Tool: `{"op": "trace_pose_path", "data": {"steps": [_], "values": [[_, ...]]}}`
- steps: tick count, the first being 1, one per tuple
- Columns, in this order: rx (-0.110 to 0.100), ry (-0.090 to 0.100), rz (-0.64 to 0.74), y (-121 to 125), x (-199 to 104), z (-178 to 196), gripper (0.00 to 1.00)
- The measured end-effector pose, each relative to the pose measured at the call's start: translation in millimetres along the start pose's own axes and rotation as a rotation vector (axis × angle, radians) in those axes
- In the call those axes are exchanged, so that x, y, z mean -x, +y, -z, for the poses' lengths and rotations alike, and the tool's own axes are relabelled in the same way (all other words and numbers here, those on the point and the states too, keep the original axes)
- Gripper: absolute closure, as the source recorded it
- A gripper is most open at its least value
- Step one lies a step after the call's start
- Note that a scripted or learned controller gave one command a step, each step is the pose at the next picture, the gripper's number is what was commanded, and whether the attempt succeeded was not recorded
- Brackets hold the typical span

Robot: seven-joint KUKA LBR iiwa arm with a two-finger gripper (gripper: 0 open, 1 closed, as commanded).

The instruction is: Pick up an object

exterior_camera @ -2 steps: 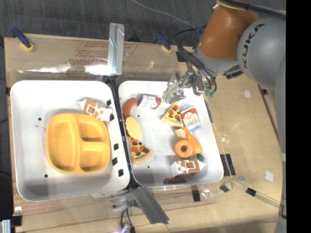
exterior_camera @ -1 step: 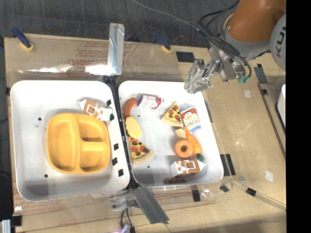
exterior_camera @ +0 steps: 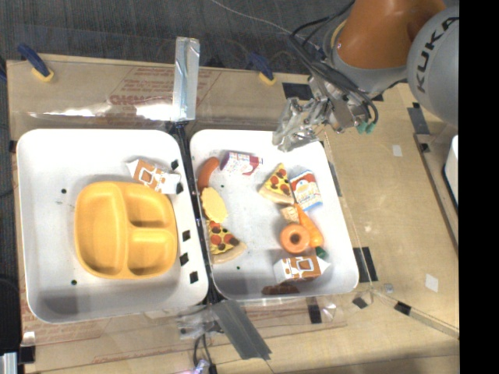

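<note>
The gripper point(exterior_camera: 290, 133) hangs over the far edge of the right bin point(exterior_camera: 335, 244), near that bin's far right corner. Its metal fingers point down and left, and they look a little way apart with nothing between them. The grey arm point(exterior_camera: 437, 45) with its shiny orange band point(exterior_camera: 382, 22) comes in from the far right, with thin wires bunched around the wrist.

The right bin is crowded. A pizza slice point(exterior_camera: 275, 184) lies just under the gripper, flat and shaped like a triangle. A small milk carton point(exterior_camera: 306, 190) sits just right of it. A round orange donut point(exterior_camera: 295, 238) with a hole lies nearer, touching an orange carrot point(exterior_camera: 309, 226). A little boxy carton point(exterior_camera: 300, 268) rests by the near wall. A red sausage point(exterior_camera: 207, 173) and a yellow chip-like piece point(exterior_camera: 214, 206) lie along the left wall, with another pizza slice point(exterior_camera: 222, 242) nearer. A small wrapped packet point(exterior_camera: 239, 162) lies by the far wall. The most open floor is in the middle of this bin.

The left bin point(exterior_camera: 39, 209) holds a smooth yellow tray point(exterior_camera: 125, 228) with three parts. A small carton point(exterior_camera: 152, 176) leans at its far right corner. White floor shows all around the tray.
</note>
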State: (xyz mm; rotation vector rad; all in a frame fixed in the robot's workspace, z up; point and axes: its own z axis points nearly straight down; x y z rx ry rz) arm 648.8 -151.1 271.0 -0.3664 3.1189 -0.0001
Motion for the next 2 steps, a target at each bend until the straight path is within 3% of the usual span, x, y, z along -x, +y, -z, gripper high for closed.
{"op": "trace_pose_path", "data": {"steps": [1, 2], "values": [[-0.002, -0.003, 0.218, -21.1, 4.4, 32.2, 1.0], [0.002, 0.002, 0.374, 20.2, 13.2, -22.9, 1.0]]}}
